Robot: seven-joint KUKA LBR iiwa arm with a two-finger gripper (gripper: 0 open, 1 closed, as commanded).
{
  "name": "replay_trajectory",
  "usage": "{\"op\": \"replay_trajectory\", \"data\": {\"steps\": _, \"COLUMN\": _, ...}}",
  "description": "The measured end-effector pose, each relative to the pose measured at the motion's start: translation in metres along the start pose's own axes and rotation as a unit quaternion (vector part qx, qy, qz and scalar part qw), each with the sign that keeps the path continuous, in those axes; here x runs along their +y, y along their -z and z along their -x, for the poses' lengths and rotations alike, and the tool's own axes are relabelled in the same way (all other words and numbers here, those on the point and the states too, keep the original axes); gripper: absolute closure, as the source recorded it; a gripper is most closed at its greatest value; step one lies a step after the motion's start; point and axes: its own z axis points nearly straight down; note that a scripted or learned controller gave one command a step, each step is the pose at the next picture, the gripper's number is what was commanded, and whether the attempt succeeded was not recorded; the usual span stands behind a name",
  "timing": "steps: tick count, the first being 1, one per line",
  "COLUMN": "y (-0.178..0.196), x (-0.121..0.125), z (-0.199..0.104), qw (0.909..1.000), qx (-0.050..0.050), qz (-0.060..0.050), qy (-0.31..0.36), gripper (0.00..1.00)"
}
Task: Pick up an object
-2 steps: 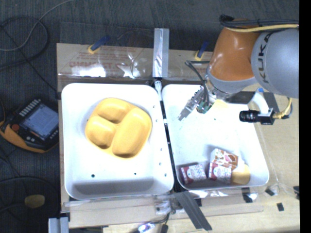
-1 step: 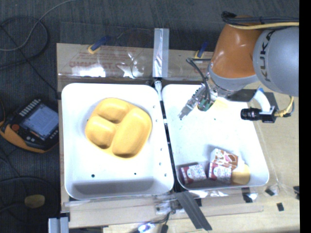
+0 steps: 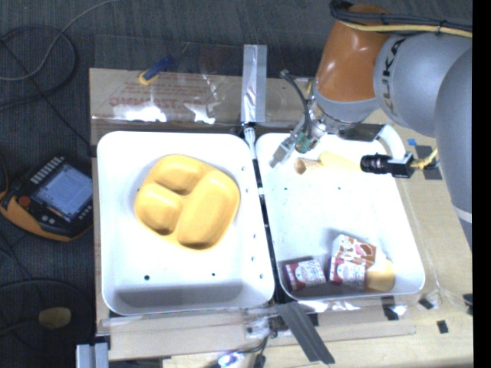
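My gripper (image 3: 294, 147) hangs low over the far left corner of the right bin (image 3: 337, 213), under the orange band of the arm (image 3: 349, 52). Just beside it lies a small cream stick (image 3: 336, 159) with a brown end (image 3: 301, 166); I cannot tell whether the gripper touches it. At the near edge of the same bin sit a dark red packet (image 3: 305, 273), a red and white packet (image 3: 351, 261) and a tan piece (image 3: 382, 276). A large yellow lumpy object (image 3: 188, 199) rests in the middle of the left bin (image 3: 123, 274).
A narrow ridge (image 3: 261, 213) separates the two bins. A black cylinder (image 3: 383, 163) juts over the right bin's far right rim. Crinkled clear plastic (image 3: 176, 98) lies behind the left bin. A handheld pendant (image 3: 54, 198) sits on the floor at left.
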Motion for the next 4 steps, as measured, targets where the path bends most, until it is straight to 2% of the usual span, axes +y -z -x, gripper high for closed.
{"op": "replay_trajectory", "data": {"steps": 1, "y": 0.009, "x": 0.0, "z": 0.001, "qw": 1.0, "qx": 0.0, "qz": 0.002, "qy": -0.001, "gripper": 1.0}}
{"op": "replay_trajectory", "data": {"steps": 2, "y": -0.013, "x": -0.05, "z": 0.001, "qw": 0.9917, "qx": 0.0, "qz": -0.001, "qy": 0.129, "gripper": 1.0}}
{"op": "replay_trajectory", "data": {"steps": 3, "y": -0.012, "x": -0.029, "z": 0.042, "qw": 0.9985, "qx": -0.001, "qz": 0.0, "qy": 0.054, "gripper": 1.0}}
{"op": "replay_trajectory", "data": {"steps": 4, "y": -0.057, "x": -0.116, "z": 0.037, "qw": 0.9997, "qx": 0.0, "qz": -0.001, "qy": -0.024, "gripper": 1.0}}
